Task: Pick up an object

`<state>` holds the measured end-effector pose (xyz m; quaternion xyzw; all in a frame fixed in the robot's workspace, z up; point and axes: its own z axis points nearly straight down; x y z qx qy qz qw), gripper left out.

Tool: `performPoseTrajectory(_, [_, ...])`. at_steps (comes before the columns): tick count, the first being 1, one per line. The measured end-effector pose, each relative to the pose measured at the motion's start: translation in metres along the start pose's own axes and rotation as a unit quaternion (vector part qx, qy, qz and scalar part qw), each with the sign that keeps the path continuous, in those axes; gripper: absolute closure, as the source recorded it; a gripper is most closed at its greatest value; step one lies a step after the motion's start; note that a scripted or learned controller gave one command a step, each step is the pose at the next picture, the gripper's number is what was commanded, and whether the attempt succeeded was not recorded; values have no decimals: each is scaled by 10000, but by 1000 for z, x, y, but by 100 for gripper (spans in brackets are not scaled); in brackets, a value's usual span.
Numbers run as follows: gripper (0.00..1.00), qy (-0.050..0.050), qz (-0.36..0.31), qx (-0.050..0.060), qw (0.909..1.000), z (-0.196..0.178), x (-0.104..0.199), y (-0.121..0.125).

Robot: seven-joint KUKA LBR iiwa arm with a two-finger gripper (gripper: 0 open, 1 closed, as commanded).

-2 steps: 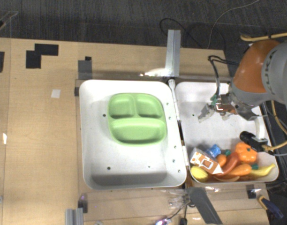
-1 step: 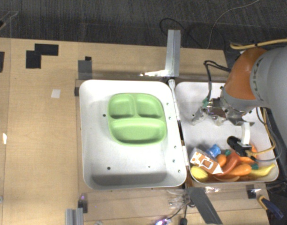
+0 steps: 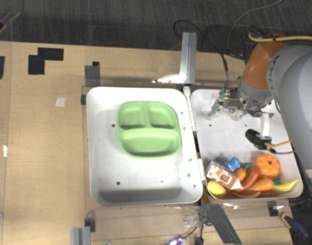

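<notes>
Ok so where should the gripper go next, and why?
Probably toward the near end of the right white bin: the two-finger gripper sits at the far end, while the pile with the orange toy pumpkin lies at the near end.

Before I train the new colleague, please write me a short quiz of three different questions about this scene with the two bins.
1. True or false: the green divided plate lies in the left bin.
2. Multiple choice: where in the right bin is the pile of toy food? A) far end, B) near end, C) spread evenly.
3. Short answer: over which part of the right bin is the gripper?

Key:
1. True.
2. B, the near end.
3. Over the far end, apart from the pile; whether it holds anything cannot be told.
</notes>
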<state>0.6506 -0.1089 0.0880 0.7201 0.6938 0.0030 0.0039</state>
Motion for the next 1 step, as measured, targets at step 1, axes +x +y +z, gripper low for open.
performPoseTrajectory(1, [0,-1,-185,19,9998,-30,-26,-21])
